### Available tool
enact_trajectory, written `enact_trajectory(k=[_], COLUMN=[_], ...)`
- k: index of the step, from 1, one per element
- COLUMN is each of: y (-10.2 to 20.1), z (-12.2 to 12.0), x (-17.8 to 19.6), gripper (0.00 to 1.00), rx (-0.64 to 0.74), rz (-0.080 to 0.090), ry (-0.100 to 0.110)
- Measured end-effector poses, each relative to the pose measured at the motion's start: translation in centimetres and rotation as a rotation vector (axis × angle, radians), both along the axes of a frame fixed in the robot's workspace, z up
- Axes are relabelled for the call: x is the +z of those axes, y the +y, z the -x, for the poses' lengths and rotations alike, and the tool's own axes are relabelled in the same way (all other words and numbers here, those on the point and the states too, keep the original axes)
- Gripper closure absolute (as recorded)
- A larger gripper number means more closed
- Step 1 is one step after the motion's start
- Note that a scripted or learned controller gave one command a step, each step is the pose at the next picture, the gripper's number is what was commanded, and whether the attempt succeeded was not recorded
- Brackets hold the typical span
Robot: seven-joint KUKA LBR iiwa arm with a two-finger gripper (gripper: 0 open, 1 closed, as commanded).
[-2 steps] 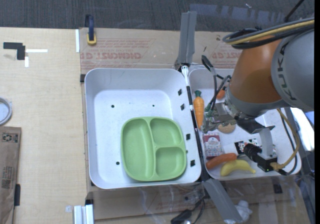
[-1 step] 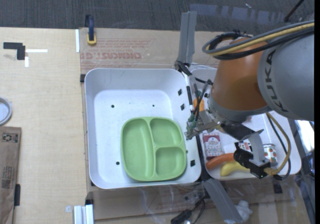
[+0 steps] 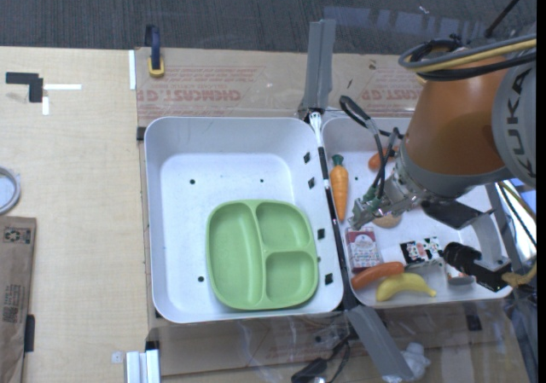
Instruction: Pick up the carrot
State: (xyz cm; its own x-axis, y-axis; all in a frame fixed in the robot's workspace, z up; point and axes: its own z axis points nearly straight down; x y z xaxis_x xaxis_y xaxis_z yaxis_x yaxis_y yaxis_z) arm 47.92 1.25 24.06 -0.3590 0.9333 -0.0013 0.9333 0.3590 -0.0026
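Sitting on a wooden bench (image 3: 68, 287), 2 white bins (image 3: 162, 202); jaws' state unclear.

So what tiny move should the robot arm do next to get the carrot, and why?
Probably slide a little toward the left wall of the right bin. The carrot lies along that wall, green top pointing away from the camera, and the gripper hovers just beside its lower end, not over it. Nothing shows between its fingers, so it needs lining up before going down.

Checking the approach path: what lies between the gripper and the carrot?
Nothing: in the camera view, bare white bin floor separates the gripper from the carrot.
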Motion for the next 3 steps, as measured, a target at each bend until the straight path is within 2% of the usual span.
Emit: enact_trajectory(k=[1, 2, 3], y=[5.9, 0.2, 2.2], z=[0.2, 0.1, -10.6], x=[-5.2, -0.8, -5.2], gripper=[1.00, 1.00, 1.00], rx=[-0.367, -0.319, -0.224], rz=[0.002, 0.002, 0.002], ry=[0.006, 0.001, 0.002])
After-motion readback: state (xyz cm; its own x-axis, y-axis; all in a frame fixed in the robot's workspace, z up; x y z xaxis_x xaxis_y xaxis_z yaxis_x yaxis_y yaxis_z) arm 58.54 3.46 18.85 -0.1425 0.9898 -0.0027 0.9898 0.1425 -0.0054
